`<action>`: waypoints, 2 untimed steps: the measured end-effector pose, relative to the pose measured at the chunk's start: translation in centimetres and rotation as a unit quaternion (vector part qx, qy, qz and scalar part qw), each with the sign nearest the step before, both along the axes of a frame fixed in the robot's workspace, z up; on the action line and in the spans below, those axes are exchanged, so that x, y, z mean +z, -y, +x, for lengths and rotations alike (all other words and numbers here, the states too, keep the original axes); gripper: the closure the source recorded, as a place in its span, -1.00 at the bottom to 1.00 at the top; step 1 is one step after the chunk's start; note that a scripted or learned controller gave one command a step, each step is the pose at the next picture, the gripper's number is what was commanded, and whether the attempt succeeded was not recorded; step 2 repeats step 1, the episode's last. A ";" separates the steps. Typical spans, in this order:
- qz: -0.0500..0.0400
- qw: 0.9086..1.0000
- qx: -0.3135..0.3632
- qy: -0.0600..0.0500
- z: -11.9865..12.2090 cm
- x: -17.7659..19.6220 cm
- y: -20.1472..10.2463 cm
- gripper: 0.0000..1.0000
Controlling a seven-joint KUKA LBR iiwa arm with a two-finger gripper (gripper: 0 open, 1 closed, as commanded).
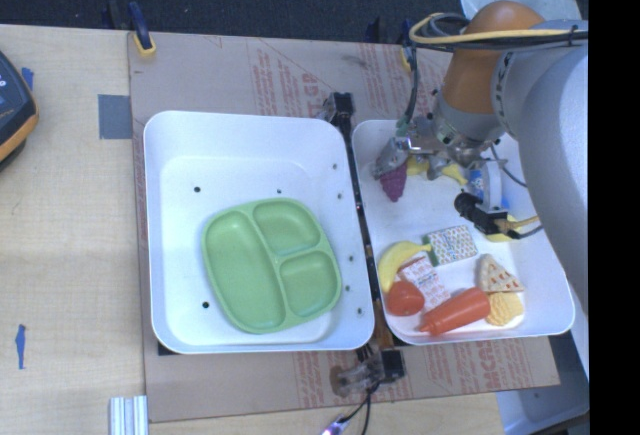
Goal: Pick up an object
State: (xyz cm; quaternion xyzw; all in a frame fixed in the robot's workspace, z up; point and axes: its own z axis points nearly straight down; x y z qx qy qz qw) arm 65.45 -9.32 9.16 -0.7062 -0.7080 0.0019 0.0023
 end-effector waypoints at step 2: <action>0.000 1.000 0.002 0.000 0.0 1.1 0.1 1.00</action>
